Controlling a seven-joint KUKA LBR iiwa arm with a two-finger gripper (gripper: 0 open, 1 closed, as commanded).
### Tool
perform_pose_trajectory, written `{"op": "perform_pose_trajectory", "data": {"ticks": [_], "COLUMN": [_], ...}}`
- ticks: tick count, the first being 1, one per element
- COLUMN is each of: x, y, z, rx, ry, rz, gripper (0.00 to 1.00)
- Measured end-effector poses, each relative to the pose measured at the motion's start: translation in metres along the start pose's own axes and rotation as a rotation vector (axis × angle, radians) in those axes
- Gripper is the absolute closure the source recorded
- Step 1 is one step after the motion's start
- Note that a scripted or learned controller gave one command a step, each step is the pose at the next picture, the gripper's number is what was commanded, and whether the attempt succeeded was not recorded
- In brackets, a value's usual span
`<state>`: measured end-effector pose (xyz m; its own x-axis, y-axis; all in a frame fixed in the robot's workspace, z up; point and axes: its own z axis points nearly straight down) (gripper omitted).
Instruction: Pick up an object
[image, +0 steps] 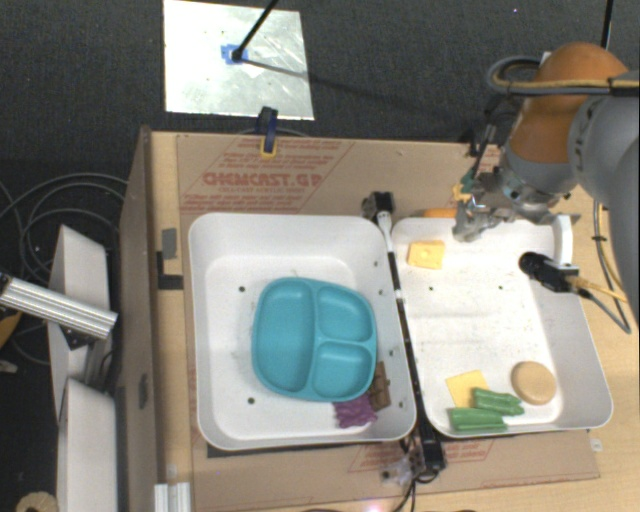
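a: how's the light?
b: bright and even from above. the white bins (300, 235) nearly wash out, and the foil sheet (238, 60) at eleven o'clock glares.
a: shadows?
b: soft and short, under the teal plate (312, 338).
a: sharpness?
b: slightly grainy, softer toward the edges.

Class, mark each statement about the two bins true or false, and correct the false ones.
1. The blue divided plate lies in the left bin. True.
2. The green pieces lie in the left bin. False: they lie in the right bin.
3. The gripper hangs over the right bin's far edge. True.
4. The tan round piece sits on the plate. False: it lies in the right bin's near corner.
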<state>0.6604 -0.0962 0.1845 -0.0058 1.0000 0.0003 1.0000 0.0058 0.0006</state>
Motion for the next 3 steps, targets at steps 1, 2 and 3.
{"op": "perform_pose_trajectory", "data": {"ticks": [1,2,3], "x": [0.035,0.041,0.041], "y": [0.01,0.009,0.009], "z": [-0.013,0.0,0.0], "rx": [-0.004,-0.001,-0.001], "ry": [0.001,-0.001,-0.001], "rz": [-0.002,0.001,0.001], "gripper": [1.0,1.0,0.0]}}
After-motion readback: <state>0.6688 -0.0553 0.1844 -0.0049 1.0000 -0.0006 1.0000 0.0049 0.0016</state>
